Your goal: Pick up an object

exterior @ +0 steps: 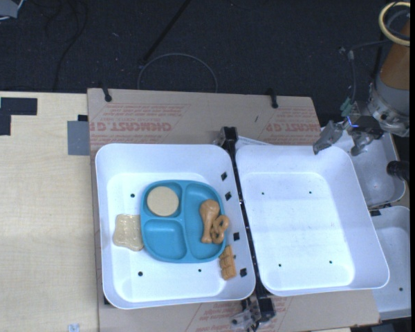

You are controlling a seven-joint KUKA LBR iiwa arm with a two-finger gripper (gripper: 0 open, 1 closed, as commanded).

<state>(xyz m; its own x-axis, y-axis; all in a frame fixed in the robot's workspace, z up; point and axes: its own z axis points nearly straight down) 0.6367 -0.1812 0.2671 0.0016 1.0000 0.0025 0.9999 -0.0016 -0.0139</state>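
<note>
Hovering open and empty at the right bin's (311, 286) far right corner, the gripper (341, 138) risks clipping the rim when crossing toward the pretzel (213, 221)

Robotics lab: paired white bins (297, 282), cabled dark floor (194, 33), bench-mounted arm (394, 68).

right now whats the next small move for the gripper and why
Probably swing the gripper left across the right bin toward the left bin. It sits at the right bin's far right corner, while every object lies in the left one: the blue tray with a round cracker and pretzel, plus pieces beside it.
</note>
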